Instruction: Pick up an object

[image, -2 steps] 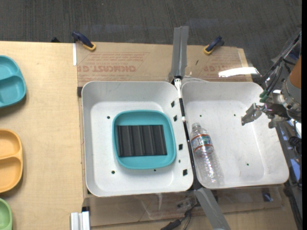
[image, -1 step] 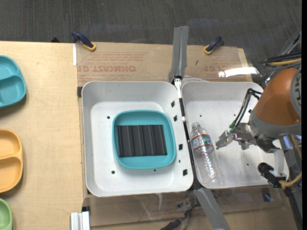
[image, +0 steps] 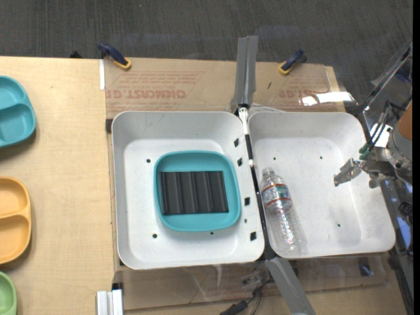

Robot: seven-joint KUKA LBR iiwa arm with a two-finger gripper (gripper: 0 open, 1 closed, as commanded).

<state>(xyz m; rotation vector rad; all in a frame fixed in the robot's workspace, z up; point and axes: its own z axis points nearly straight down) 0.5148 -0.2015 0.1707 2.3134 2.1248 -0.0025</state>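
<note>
A clear plastic water bottle with a white cap lies on its side in the right bin, close along the bin's left wall, cap toward the back. My gripper hangs over the right side of that bin, well to the right of the bottle and apart from it. Nothing shows held in it. A teal tray with a dark ridged insert sits flat in the middle of the left bin.
Teal, orange and green plates lie on the bench at the far left. Cardboard held by two clamps lies behind the bins. A grey divider post stands between the bins at the back.
</note>
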